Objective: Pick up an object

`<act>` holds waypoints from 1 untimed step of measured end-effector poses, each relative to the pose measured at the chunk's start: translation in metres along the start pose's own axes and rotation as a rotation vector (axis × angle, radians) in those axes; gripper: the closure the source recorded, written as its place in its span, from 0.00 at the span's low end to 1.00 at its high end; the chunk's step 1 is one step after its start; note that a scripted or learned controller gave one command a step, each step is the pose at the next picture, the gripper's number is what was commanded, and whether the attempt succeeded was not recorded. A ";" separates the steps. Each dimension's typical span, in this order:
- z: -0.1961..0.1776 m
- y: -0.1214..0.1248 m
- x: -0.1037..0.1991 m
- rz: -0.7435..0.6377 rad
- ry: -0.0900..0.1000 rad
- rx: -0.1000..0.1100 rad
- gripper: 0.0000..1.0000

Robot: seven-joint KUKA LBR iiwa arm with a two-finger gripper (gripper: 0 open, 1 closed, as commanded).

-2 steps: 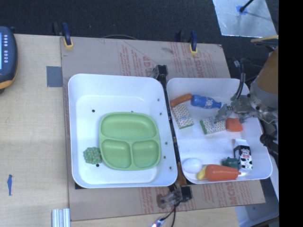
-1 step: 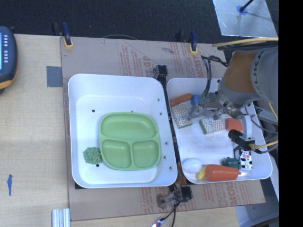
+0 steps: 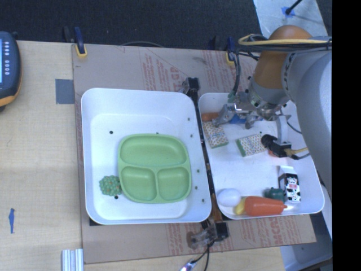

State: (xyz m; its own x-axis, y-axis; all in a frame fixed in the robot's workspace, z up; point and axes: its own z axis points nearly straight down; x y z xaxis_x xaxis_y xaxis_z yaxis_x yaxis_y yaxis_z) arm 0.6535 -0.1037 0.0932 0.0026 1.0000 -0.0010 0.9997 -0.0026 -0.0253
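At the right bin's (image 3: 316,208) near edge lie a carrot (image 3: 263,206) and an egg (image 3: 228,197), two patterned squares (image 3: 215,134) farther back, and the claw (image 3: 243,113) low at the far wall, its grip unreadable.

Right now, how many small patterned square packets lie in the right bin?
2. One patterned packet lies near the right bin's left wall; the other packet lies just right of it. The arm may hide more.

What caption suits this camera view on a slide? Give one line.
Grey arm's hand hovers over the cluttered right white bin; the left white bin bears a green three-compartment plastic tray and a green broccoli toy.
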 end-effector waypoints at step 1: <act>-0.001 -0.167 -0.001 -0.002 0.001 -0.020 0.00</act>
State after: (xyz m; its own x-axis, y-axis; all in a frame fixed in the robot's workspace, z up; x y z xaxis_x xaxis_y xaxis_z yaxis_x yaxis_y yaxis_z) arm 0.4861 -0.1039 0.0982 0.0004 1.0000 0.0004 1.0000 -0.0004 -0.0048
